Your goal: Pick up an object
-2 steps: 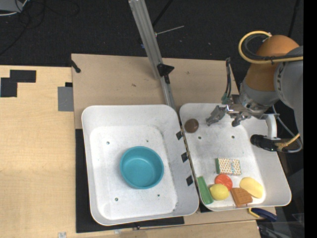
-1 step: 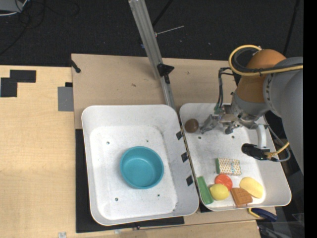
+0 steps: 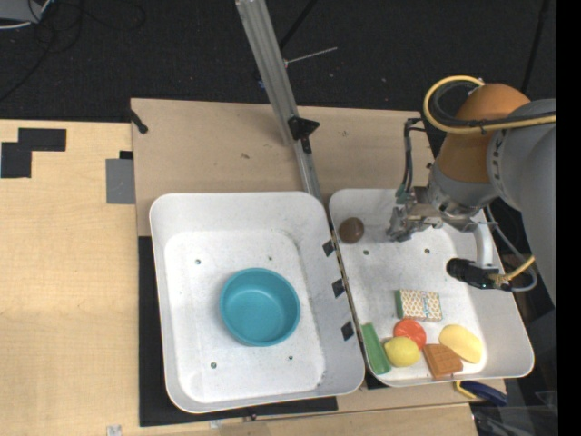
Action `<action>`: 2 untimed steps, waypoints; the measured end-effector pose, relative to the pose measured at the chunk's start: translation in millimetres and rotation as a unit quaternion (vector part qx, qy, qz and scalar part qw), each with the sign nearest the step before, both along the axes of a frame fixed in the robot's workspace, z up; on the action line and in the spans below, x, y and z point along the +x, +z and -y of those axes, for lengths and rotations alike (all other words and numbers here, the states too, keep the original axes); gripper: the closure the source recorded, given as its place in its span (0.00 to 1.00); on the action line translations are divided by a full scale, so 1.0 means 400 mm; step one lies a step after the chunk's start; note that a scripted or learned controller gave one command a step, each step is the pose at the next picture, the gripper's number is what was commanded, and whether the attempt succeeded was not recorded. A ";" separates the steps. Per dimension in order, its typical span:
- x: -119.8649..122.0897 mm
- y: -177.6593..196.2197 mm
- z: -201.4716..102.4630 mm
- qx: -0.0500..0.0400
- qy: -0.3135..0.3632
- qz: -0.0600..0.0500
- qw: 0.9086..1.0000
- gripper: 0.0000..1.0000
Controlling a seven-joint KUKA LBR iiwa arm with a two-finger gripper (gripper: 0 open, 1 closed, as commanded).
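- Landmark: the divider between the two bins (image 3: 336,271). All places below are given from it.
- Well left of the divider: a teal bowl (image 3: 260,306) sits upright near the middle of the left bin (image 3: 182,221). No other item lies in that bin.
- Just right of the divider, at its far end: a small brown ball (image 3: 351,231) rests on the floor of the right bin (image 3: 508,334), apart from everything else.
- Right of the divider, at its near end: a green stick (image 3: 374,348) with its long axis roughly along the divider, then a yellow ball (image 3: 402,351), a red piece (image 3: 410,330), a patterned block (image 3: 419,304), a brown block (image 3: 442,361) and a yellow lemon shape (image 3: 461,341), all close together.
- Further right, at the far end: the hand (image 3: 408,222) hangs low over the right bin. Whether it is released or clenched cannot be told; nothing is seen in it.
- Judgement: the brown ball is the nearest candidate, lying just left of the hand, towards the divider; the cluster lies well nearer the camera.
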State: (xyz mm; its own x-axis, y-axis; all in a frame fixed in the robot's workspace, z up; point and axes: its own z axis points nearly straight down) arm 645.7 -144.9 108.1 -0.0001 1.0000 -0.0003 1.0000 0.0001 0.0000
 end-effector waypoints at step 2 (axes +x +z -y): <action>0.005 0.216 0.024 0.000 0.000 0.002 1.000 1.00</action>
